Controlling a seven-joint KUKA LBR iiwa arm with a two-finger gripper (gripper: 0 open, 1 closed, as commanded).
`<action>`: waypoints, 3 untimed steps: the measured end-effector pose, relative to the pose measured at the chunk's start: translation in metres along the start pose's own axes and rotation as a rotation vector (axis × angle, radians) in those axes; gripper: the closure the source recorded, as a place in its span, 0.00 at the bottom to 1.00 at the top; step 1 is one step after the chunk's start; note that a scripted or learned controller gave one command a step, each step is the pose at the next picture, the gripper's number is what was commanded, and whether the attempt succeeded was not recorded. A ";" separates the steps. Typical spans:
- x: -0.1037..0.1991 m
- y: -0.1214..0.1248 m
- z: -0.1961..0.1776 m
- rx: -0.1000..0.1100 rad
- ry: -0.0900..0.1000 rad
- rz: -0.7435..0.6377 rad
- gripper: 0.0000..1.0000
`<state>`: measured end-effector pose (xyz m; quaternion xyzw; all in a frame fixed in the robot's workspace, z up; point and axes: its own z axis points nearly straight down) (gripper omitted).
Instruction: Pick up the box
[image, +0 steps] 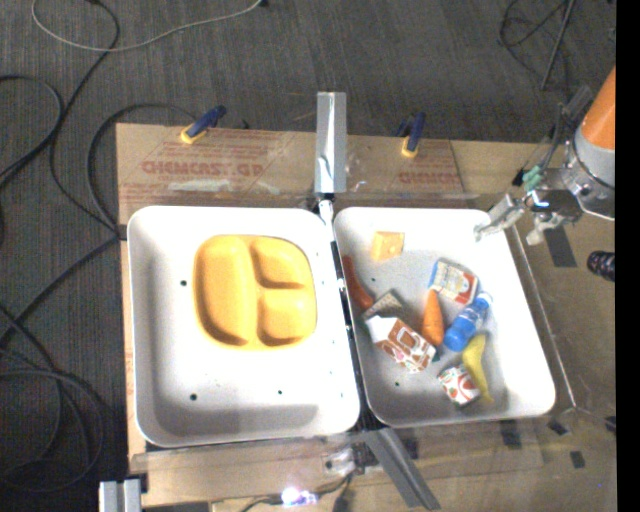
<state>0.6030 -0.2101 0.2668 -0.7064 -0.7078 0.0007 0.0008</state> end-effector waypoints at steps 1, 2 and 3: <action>-0.013 0.004 0.097 0.001 -0.002 -0.050 0.00; -0.007 0.012 0.144 -0.004 0.004 -0.058 0.00; -0.004 0.024 0.158 -0.043 -0.006 -0.092 0.00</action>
